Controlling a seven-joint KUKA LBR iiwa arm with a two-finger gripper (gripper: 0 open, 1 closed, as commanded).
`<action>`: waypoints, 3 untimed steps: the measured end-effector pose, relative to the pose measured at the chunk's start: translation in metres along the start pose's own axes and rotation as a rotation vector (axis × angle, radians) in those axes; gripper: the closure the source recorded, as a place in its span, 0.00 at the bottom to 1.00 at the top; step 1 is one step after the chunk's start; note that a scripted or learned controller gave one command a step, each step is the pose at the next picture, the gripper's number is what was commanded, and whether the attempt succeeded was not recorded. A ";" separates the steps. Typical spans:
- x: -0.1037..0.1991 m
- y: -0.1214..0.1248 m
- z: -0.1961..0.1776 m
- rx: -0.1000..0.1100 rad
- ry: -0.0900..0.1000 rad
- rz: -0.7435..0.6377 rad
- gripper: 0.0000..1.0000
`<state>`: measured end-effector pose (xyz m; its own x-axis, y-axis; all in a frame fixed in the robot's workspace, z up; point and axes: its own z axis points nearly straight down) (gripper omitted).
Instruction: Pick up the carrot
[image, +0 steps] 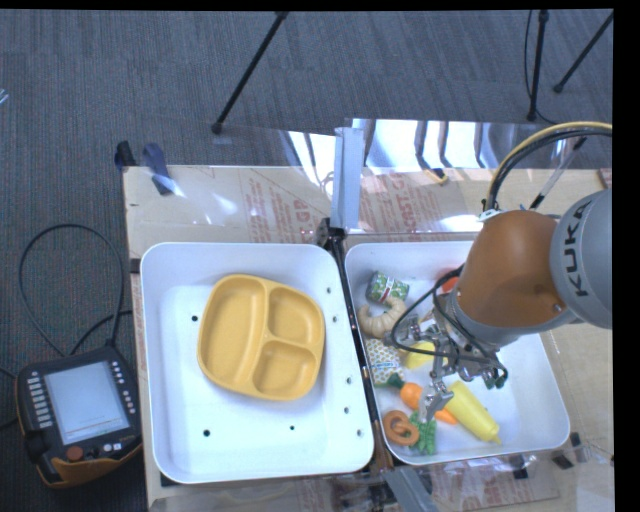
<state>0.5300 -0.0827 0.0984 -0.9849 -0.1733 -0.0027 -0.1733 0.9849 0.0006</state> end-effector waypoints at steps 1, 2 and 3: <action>0.030 0.011 0.004 0.008 -0.024 -0.179 0.00; 0.033 0.006 0.003 0.009 -0.030 -0.203 0.00; 0.030 0.002 0.006 0.003 -0.009 -0.537 0.00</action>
